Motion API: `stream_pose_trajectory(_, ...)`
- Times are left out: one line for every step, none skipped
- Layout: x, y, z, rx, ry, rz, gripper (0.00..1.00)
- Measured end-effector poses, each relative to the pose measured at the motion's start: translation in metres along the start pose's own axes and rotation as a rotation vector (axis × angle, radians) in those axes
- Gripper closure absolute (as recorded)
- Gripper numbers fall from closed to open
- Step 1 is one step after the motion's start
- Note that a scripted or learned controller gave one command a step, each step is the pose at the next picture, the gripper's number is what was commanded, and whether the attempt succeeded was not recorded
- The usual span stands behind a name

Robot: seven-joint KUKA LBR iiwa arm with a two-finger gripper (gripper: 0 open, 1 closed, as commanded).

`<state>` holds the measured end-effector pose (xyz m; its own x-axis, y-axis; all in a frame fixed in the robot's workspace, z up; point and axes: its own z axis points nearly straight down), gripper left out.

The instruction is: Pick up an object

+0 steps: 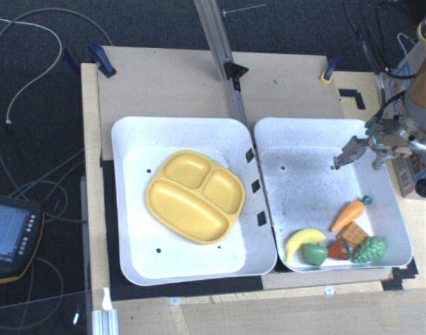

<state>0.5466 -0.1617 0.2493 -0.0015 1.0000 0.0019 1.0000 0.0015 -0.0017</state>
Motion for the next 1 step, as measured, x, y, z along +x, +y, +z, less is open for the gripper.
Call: stream_pose_trajectory(0.0000, 0.0001, 0.0000, 0.000, 0.000, 0.000, 0.00)
